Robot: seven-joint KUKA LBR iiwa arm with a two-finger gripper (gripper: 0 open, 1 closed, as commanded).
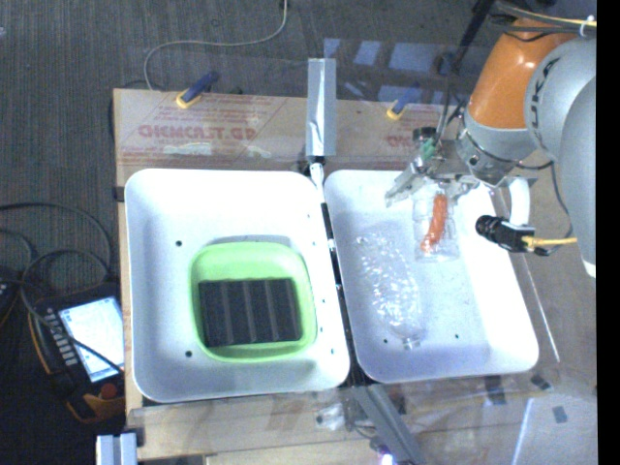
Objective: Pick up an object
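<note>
Clear-wrapped orange object (pixel 435 224) hangs under gripper (pixel 429 188) above right bin (pixel 504 342); fingers' state: can't tell. Green tray (pixel 254 303) in left bin (pixel 165 211).

Orange object (pixel 437 223) in clear wrap, upright, right bin (pixel 504 347)

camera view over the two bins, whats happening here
A grey and orange robot arm reaches in from the right, its gripper over the far part of the right bin. An orange object in clear wrapping hangs just below it, apparently lifted. A crumpled clear plastic piece lies in that bin. The left bin holds a green container.
</note>
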